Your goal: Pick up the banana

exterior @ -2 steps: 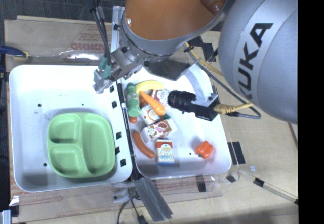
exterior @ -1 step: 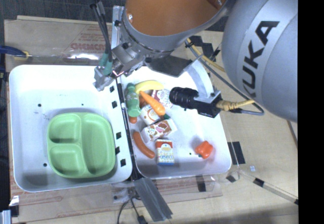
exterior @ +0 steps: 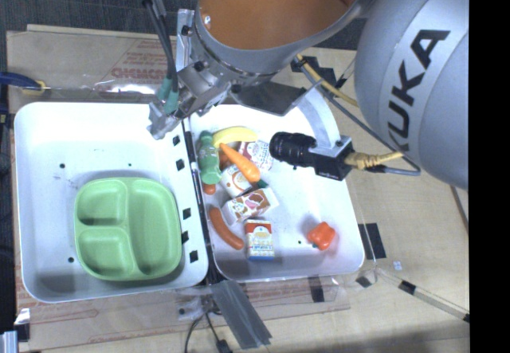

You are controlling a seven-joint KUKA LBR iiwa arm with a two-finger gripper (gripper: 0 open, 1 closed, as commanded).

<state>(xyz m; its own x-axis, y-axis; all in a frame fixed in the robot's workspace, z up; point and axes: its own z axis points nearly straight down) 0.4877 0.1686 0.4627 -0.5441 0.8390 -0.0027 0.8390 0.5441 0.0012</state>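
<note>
A grey and orange robot arm is reaching over two white bins, its gripper (exterior: 163,116) hanging at the top of the divide between them.

The banana (exterior: 233,135) is lying at the top of the right bin (exterior: 339,256), near the gripper but apart from it, touching a carrot (exterior: 241,162) just below. Whether the gripper is released or clenched cannot be told from this angle; nothing is showing between its tips. Also sitting in the right bin are a green bottle (exterior: 209,156), small food cartons (exterior: 251,204), a sausage (exterior: 225,229) and an orange pepper (exterior: 322,235). A green divided plate (exterior: 127,228) is resting in the left bin (exterior: 48,128). A black camera unit (exterior: 307,152) is hanging over the right bin.
</note>
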